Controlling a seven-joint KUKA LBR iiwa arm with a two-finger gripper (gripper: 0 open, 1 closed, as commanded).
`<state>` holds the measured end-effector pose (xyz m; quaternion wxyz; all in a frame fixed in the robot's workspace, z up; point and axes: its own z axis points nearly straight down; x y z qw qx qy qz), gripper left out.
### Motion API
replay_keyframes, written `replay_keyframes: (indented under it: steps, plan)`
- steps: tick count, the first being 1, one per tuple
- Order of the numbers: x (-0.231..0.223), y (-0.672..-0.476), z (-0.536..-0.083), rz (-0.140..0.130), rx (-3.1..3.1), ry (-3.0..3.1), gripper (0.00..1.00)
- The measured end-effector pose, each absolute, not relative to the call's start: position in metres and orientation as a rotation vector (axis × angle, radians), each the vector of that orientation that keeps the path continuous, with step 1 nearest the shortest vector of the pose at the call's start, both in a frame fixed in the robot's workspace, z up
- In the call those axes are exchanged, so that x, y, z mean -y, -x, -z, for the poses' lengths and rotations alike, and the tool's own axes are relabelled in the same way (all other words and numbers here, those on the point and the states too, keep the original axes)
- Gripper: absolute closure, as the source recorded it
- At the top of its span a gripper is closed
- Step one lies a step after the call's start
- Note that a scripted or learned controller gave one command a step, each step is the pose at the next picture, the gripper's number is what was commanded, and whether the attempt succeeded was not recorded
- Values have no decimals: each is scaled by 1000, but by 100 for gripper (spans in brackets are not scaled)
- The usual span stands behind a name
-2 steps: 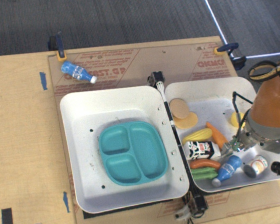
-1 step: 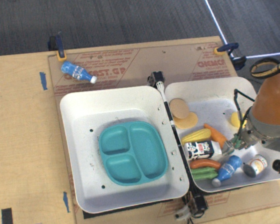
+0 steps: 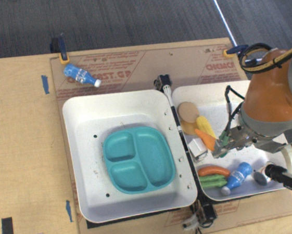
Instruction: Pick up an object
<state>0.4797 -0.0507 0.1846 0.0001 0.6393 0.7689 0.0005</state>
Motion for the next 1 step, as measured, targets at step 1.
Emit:
replay_keyframes:
  steps: [1]
  plan:
    - [51,-480,-184,-1,-2414,-2010,0]
